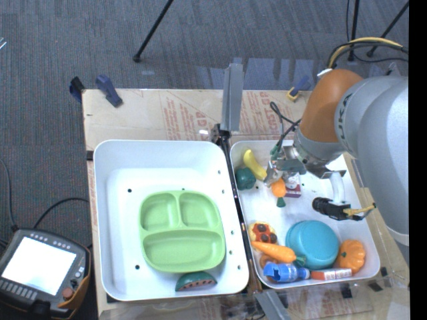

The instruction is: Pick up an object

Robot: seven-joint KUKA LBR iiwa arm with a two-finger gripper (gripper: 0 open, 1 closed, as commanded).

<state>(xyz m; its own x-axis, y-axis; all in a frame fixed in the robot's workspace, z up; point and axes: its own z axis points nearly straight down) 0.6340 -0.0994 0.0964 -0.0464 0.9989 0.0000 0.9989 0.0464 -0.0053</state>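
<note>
Watermelon slice (196, 282) – bottle (285, 272), bowl (313, 243) crowd pincer (281, 176)

The bench (173, 115) has a brown top w/ red print, and two white bins stand directly on it, side by side. The left bin (113, 179) sits in front of the blue clamp (107, 90) fixed at the bench's far-left edge. The right bin (369, 245) touches the left bin's right side.
</note>
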